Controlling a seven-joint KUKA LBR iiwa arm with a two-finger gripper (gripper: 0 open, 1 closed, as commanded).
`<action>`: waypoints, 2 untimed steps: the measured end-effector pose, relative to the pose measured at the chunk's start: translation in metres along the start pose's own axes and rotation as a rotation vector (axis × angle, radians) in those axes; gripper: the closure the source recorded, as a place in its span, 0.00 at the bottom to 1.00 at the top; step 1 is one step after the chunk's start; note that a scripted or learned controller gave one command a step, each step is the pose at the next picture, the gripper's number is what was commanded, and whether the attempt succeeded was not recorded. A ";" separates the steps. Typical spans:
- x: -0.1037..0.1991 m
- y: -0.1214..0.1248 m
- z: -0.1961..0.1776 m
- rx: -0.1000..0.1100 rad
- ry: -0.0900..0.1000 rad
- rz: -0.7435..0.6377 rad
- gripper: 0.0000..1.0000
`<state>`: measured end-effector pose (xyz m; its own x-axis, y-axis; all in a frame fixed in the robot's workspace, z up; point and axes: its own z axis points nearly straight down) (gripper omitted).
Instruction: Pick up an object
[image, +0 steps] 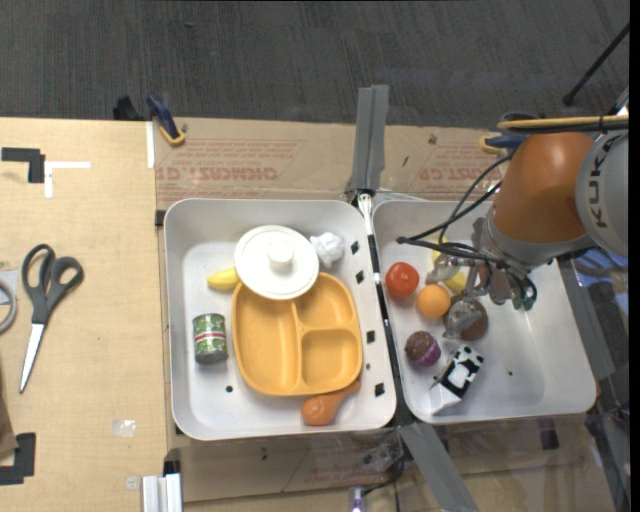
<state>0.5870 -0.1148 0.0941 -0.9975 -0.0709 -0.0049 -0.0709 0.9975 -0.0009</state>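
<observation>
My gripper (478, 290) is down in the right bin (560, 385), near its back-left part, arm coming in from the right with the orange band (535, 185) above it. Can't tell the gripper's state from this angle; cables and wrist hardware cover it.

Right bin contents:
- red tomato-like ball (402, 279) near the left wall
- orange ball (434, 301) just beside it, right under my gripper area
- brownish-grey round object (466, 320) touching or nearly touching the orange ball, directly below my gripper; contact with the gripper not resolvable
- yellow item (447, 270) partly hidden behind the wrist
- purple round item (423, 348) further forward
- black-and-white block (459, 372) near the front-left corner, tilted

Left bin (185, 400):
- orange divided tray (298, 340) in the middle
- white round lid with knob (277, 262) overlapping the tray's back edge
- yellow banana-like piece (224, 280) poking out to the lid's left
- white crumpled thing (328, 246) to the lid's right
- green can (209, 337) upright beside the tray's left edge
- orange carrot-like item (322, 408) at the front, partly under the tray

On the counter (80, 400) well left of the bins: scissors (42, 300).
</observation>
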 end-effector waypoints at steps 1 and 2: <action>-0.002 0.001 -0.011 0.002 -0.005 -0.003 1.00; -0.039 0.056 -0.099 -0.001 0.000 -0.094 1.00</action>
<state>0.6213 -0.0559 0.1930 -0.9864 -0.1645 -0.0050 -0.1645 0.9864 -0.0002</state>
